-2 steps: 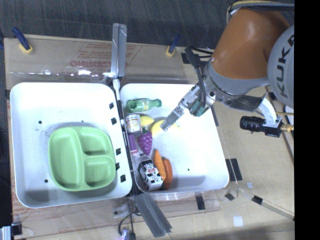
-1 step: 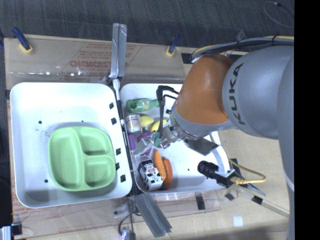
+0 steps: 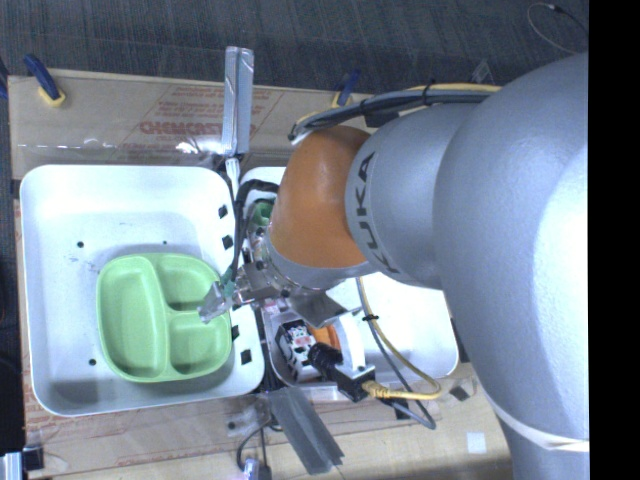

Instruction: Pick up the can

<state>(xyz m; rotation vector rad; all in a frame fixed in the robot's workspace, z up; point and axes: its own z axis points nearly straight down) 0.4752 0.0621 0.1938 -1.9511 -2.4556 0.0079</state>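
The smooth grey arm (image 3: 480, 198) with its glossy orange band (image 3: 315, 203) is covering the right white bin (image 3: 435, 343), hiding any can, while a moulded green compartment tray (image 3: 160, 318) is lying in the left bin (image 3: 60, 228).

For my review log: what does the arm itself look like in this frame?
A bulky grey arm with a rounded orange band above the wrist and dark KUKA lettering beside it. Black and yellow cables run along its top; a yellow cable loops below.

"KUKA" lettering reads down the grey arm (image 3: 362, 208) just beside the orange band. Red print on the cardboard sheet (image 3: 185, 118) behind the bins: too blurred to read.
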